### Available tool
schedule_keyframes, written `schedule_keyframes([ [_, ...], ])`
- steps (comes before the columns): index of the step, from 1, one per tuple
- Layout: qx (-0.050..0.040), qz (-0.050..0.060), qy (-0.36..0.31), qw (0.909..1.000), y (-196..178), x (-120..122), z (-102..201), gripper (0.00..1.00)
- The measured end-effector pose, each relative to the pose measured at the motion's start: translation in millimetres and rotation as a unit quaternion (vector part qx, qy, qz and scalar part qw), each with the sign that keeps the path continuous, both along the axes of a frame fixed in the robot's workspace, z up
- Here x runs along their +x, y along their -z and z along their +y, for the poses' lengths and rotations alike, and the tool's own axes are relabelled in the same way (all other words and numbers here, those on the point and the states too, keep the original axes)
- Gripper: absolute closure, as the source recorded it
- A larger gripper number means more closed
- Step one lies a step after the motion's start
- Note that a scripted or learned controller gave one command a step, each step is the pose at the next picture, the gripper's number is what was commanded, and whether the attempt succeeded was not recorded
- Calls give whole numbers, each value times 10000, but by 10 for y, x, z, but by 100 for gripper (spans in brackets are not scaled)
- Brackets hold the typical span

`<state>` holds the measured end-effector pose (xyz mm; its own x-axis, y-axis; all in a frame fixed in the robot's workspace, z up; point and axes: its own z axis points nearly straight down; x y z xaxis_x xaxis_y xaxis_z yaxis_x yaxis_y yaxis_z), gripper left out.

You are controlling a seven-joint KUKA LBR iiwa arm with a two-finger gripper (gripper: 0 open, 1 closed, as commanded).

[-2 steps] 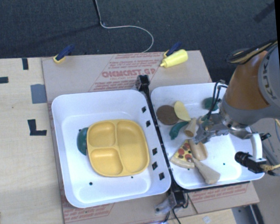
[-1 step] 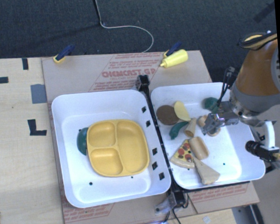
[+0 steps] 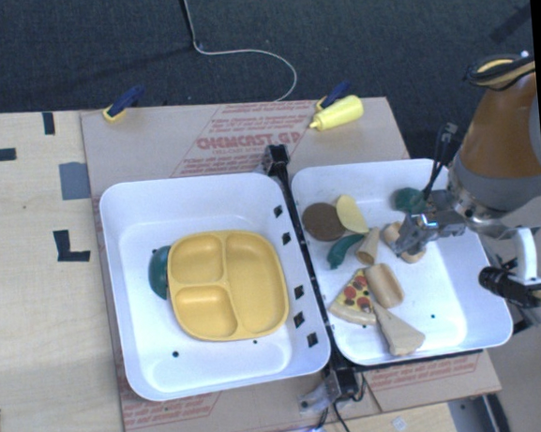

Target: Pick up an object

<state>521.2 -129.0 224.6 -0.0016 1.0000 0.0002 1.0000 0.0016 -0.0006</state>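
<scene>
1. Nearest the camera, a tan wooden piece lies at six o'clock in the right bin, touching a pizza slice
2. Gripper sits low at three o'clock among the toys; its opening cannot be told
3. Yellow tray fills the left bin

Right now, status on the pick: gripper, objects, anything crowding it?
Gripper low in the right bin, fingers unclear. Pizza slice, brown disc, other toy food packed just left of it. Yellow tray in left bin.
</scene>
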Motion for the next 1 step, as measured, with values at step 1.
schedule_keyframes([
  [1, 4, 0, -23, 10000, -4, 249, 404, 100],
])
